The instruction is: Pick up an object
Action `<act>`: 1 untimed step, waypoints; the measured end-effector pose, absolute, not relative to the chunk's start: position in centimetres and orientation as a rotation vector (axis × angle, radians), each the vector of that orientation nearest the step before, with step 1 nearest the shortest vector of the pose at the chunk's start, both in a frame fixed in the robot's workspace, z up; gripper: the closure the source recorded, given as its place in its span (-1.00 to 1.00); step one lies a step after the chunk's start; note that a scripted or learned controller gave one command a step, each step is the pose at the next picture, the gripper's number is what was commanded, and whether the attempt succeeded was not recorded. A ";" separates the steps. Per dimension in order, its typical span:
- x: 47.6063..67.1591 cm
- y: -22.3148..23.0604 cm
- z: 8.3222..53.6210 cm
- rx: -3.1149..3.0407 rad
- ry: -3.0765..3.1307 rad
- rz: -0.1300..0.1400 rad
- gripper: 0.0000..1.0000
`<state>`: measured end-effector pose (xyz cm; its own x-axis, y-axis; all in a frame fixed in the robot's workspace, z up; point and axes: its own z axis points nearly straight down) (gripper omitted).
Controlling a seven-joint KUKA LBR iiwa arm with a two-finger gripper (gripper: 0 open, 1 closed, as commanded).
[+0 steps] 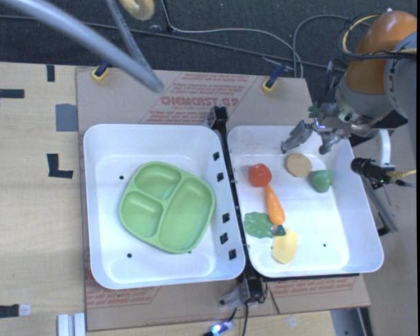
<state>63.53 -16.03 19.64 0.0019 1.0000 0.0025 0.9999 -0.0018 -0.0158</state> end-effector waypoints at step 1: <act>63.9 -16.0 20.5 -2.218 -2.223 0.002 -1.00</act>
<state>63.86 -15.98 20.54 -0.0020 1.0000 0.0002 1.0000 0.0020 -0.0016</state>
